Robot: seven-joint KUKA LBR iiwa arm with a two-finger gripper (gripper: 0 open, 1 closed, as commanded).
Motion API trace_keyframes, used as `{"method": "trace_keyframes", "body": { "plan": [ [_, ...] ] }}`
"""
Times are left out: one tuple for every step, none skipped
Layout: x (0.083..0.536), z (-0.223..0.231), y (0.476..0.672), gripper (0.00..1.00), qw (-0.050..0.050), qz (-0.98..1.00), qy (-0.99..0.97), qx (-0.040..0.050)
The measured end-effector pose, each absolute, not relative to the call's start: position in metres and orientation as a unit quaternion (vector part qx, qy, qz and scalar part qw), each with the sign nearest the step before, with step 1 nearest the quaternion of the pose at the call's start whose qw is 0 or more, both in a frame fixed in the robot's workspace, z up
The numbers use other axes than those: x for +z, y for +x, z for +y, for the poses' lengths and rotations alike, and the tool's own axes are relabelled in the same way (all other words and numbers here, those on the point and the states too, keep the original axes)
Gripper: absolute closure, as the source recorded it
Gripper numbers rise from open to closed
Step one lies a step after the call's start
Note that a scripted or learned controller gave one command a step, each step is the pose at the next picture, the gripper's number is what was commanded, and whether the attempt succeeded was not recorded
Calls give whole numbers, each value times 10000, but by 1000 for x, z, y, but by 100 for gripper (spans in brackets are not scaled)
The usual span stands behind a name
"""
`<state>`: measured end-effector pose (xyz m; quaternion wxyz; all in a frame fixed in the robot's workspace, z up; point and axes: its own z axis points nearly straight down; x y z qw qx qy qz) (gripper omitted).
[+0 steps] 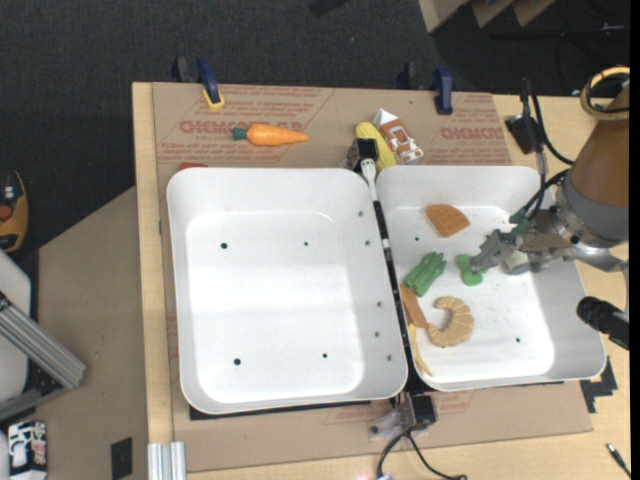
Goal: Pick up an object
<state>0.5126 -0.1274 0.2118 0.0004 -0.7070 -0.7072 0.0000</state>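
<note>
Currently the gripper (487,257) sits low in the right bin (560,353), just beside a small green piece (470,271); whether it is open or grasping cannot be told. A tan wedge (446,219), a ridged green block (425,272) and a curled croissant-shaped toy (451,321) lie loose nearby, probably scattered as pick targets. An orange carrot (271,136) rests outside on cardboard.

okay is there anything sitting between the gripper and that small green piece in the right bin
Nothing visible does. The gripper hangs right beside the small green piece, with only bare bin floor between them. The croissant and the larger green toy lie off to the side.
</note>
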Motion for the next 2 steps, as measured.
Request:
{"method": "trace_keyframes", "body": {
  "plan": [
    [183, -34, 528, 0, 39, -7106, -7036, -3],
    [244, 19, 557, 0, -22, -7097, -7044, -39]
  ]
}}
